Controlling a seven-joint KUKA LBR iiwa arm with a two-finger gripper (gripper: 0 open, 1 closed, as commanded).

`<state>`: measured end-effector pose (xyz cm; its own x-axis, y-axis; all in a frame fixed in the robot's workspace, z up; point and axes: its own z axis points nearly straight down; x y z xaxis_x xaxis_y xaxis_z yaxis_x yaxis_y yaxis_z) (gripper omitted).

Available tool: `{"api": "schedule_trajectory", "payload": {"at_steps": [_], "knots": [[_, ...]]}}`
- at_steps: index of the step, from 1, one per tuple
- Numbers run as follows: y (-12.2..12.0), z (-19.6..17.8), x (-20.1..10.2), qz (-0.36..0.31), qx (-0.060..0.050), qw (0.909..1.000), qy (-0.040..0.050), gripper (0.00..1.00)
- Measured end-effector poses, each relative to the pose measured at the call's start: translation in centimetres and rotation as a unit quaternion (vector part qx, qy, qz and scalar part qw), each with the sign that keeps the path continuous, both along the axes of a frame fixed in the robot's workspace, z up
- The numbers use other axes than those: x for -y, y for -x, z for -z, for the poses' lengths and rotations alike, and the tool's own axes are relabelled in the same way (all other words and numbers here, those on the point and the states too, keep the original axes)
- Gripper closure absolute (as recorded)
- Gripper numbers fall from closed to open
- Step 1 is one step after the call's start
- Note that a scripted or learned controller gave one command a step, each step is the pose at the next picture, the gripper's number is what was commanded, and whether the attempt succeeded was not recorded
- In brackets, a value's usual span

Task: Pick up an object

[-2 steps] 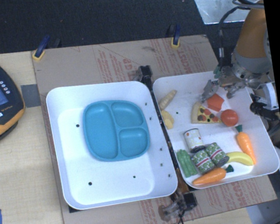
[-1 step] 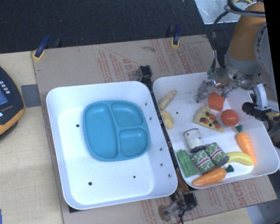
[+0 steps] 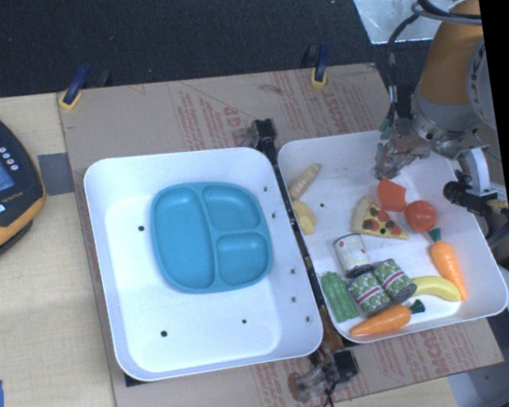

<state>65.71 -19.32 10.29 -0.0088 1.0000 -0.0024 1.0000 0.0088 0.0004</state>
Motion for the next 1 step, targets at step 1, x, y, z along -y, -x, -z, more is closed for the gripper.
{"api": "schedule_trajectory", "payload": {"at_steps": [1], "knots": [[0.01, 0.02, -0.01, 0.000, 0.000, 1.0000, 0.0000, 0.00]]}}
